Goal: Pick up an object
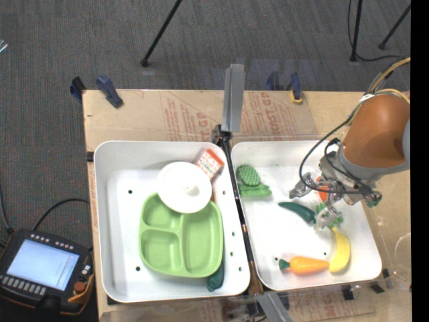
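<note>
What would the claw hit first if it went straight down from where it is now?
Probably the dark green pepper or the bare floor of the right bin beside it. The claw hangs over the pepper's right end, above the banana; depth is unclear.

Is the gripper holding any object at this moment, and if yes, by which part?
It cannot be told. The gripper hangs over the right bin near the dark green pepper and banana, with no object seen between its fingers.

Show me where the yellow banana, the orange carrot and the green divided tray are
Yellow plastic banana (340, 249), camera view, middle of its curved body.
Orange plastic carrot (310, 265), camera view, thick middle.
Light green divided plastic tray (200, 240), camera view, floor of its large right compartment.
</note>
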`<state>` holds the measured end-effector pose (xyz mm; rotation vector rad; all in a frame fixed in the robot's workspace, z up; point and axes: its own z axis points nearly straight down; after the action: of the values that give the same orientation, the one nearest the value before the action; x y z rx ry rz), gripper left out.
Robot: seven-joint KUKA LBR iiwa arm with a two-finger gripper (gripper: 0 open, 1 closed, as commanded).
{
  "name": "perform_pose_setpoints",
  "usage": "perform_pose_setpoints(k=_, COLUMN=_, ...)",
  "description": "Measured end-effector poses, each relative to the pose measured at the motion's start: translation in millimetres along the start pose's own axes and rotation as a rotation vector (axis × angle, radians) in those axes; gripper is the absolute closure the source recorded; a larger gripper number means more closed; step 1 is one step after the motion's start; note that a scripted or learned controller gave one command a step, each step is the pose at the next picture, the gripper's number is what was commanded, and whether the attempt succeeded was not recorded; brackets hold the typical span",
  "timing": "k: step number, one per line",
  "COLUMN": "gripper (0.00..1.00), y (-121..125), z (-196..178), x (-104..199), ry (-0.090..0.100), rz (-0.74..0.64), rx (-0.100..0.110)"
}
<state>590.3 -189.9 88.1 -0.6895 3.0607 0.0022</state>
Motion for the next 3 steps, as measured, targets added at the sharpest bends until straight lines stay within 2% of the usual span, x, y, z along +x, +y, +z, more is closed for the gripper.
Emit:
perform_pose_setpoints(k=1, gripper=0.00, y=25, z=0, x=25, ry=0.002, rz=-0.017, rx=-0.002)
perform_pose_setpoints(k=2, gripper=0.00, y=64, z=1, x=24, ry=0.003, rz=-0.008, rx=-0.003)
perform_pose_setpoints(k=3, gripper=0.00, y=52, z=-5, x=85, ry=-0.016, rz=-0.014, rx=0.012)
